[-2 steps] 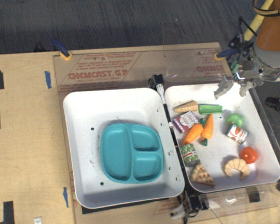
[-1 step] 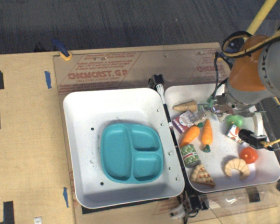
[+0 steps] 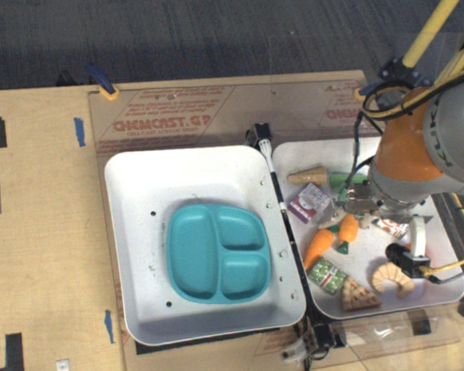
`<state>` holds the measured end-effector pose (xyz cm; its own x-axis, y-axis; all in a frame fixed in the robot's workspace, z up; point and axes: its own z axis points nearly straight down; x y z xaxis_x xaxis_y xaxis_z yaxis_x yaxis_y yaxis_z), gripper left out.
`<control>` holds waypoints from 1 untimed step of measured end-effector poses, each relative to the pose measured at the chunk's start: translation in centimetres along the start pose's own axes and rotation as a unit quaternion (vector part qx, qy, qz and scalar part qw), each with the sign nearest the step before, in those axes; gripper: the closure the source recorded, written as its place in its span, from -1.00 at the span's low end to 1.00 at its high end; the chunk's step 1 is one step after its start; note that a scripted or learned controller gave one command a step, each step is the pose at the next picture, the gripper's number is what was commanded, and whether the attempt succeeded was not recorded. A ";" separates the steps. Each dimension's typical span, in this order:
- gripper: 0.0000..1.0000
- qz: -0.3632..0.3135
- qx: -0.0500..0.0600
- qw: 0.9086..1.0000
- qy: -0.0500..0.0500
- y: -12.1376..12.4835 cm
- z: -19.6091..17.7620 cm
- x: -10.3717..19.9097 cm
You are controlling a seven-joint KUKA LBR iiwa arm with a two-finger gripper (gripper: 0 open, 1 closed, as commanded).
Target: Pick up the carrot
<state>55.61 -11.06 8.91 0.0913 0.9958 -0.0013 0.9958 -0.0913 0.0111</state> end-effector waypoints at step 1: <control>1.00 0.001 -0.004 1.000 -0.002 0.3 -1.3 -0.2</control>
<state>55.87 -11.26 10.17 0.0936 0.9956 -0.0043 0.9954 -0.0935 0.0198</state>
